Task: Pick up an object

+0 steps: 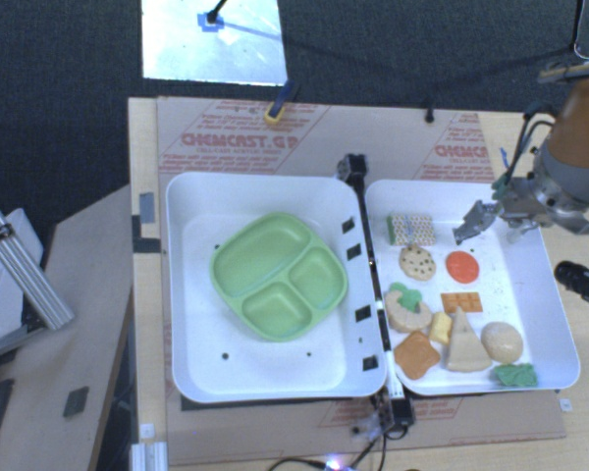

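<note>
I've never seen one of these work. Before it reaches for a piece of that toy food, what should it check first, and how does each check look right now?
1. Tool over the right bin, where the toy food lies: ok.
2. Tool free of any item: cannot tell, its tip is too small to read.
3. A target near the tool: ok, the red disc lies just below it.
4. Target apart from neighbours: ok, bare bin floor all around the disc.
5. Green tray out of the path: ok, it sits in the left bin.

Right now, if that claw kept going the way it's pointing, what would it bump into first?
Probably the speckled wafer: the gripper points left across the right bin. Depth is unclear, so it could pass above.
</note>
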### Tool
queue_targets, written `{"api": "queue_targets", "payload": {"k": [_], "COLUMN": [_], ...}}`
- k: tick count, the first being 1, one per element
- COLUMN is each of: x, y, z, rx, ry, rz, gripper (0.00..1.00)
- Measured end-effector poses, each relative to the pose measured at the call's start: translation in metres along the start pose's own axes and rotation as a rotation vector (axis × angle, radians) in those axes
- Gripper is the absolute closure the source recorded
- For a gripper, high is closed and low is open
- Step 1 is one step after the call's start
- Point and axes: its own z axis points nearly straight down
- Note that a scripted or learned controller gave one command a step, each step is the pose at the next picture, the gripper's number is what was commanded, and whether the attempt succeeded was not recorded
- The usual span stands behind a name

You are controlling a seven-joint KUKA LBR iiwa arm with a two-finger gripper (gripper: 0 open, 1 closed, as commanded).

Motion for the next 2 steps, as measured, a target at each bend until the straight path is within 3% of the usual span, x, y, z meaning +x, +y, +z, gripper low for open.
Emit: {"api": "queue_targets", "payload": {"k": [1,2], "x": [0.0,0.003], "y": [0.002,0.011], "z": [-0.005,0.042], "rx": [-0.01,-0.006], "ry": [-0.002,-0.001], "rz": [-0.002,-0.003], "gripper": [0.0,0.0]}}
